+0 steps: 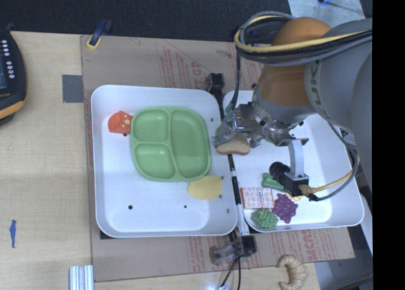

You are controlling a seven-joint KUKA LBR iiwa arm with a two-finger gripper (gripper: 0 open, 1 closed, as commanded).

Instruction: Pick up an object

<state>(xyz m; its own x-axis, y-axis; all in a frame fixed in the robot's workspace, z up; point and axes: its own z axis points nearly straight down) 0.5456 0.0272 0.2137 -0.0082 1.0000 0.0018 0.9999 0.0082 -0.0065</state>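
My gripper (233, 138) hangs over the seam between the two white bins, under the arm's grey wrist. A flat tan bread-like piece (233, 148) sits between its fingertips, above the left bin's right rim (229, 175). In the left bin lie a green three-section plate (171, 143), a red piece with a yellow star (119, 122) and a pale yellow flat piece (205, 187). The right bin (329, 213) holds purple grapes (285, 207), green grapes (264, 219), a red and white card (256, 198) and a dark green item (275, 175).
The arm's body and cables cover the upper half of the right bin. A tan curled item (292, 271) lies on the cardboard in front of the bins. A handheld controller (9, 76) rests at the bench's far left.
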